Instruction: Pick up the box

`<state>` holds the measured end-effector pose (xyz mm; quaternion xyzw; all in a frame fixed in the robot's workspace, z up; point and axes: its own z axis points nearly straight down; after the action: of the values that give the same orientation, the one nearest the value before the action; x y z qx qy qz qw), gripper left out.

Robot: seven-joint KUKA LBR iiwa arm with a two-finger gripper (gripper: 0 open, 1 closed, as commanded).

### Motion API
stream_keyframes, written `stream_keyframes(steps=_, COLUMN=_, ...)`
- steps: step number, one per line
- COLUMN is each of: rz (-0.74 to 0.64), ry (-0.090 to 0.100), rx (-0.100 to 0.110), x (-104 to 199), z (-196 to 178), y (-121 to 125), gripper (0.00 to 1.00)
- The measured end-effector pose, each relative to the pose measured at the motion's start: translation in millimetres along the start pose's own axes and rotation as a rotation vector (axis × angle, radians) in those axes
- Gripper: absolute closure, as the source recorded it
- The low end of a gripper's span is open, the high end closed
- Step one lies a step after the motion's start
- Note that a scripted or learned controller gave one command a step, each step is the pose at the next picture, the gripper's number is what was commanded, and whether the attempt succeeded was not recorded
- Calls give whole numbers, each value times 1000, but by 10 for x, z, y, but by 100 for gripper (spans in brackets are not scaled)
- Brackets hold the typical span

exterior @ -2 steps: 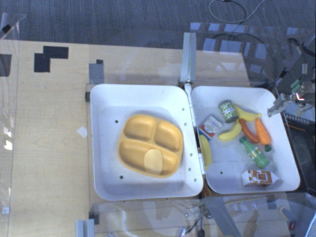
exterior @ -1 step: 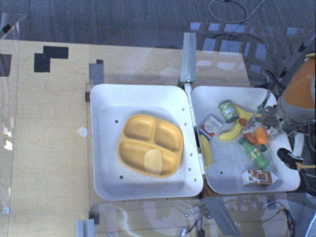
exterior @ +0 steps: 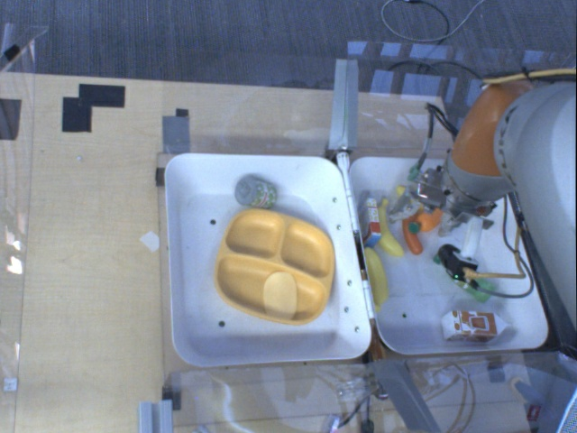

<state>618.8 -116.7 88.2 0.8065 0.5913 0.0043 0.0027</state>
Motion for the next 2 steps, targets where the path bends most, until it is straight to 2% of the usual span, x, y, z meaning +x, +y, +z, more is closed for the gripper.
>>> stream_keyframes(steps=1, rz=-198, ry=-3, rx=1, x=-281, z=-1992, y=373, gripper=0)
stream_keyframes(steps=2, rz=549, ry=-5, rx=6, x=-245, z=-134, y=429, gripper=0)
